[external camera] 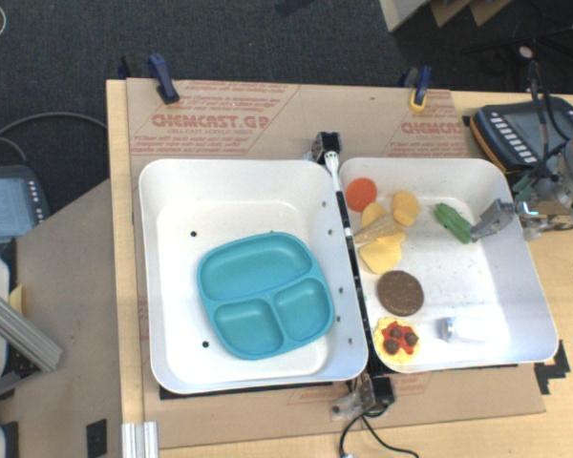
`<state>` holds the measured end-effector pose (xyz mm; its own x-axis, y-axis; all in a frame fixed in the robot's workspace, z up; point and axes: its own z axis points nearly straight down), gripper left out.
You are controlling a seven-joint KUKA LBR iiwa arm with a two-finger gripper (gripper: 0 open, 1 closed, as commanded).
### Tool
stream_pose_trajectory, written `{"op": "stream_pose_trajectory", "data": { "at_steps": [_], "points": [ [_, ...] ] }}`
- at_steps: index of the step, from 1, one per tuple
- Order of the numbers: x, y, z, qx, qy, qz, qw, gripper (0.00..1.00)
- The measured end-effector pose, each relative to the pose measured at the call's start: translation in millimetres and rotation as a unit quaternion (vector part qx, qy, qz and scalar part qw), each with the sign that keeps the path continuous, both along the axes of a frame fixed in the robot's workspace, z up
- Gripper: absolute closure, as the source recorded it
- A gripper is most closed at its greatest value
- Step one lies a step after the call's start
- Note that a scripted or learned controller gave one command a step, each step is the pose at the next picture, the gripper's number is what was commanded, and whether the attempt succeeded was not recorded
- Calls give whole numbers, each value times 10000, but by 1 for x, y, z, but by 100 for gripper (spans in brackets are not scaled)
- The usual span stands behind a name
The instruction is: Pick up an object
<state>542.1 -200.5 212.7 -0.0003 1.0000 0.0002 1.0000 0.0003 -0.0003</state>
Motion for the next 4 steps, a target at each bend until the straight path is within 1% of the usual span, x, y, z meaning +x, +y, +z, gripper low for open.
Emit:
{"op": "stream_pose_trajectory", "data": {
  "at_steps": [1, 2, 3, 4],
  "points": [
    [-49, 76, 22, 15, 22, 4, 10000, 0],
    [-46, 75, 32, 1, -7, 4, 10000, 100],
    [-53, 134, 60, -2, -21, 20, 10000, 100],
    [-57, 182, 170, -3, -40, 21, 10000, 100]
  ]
}}
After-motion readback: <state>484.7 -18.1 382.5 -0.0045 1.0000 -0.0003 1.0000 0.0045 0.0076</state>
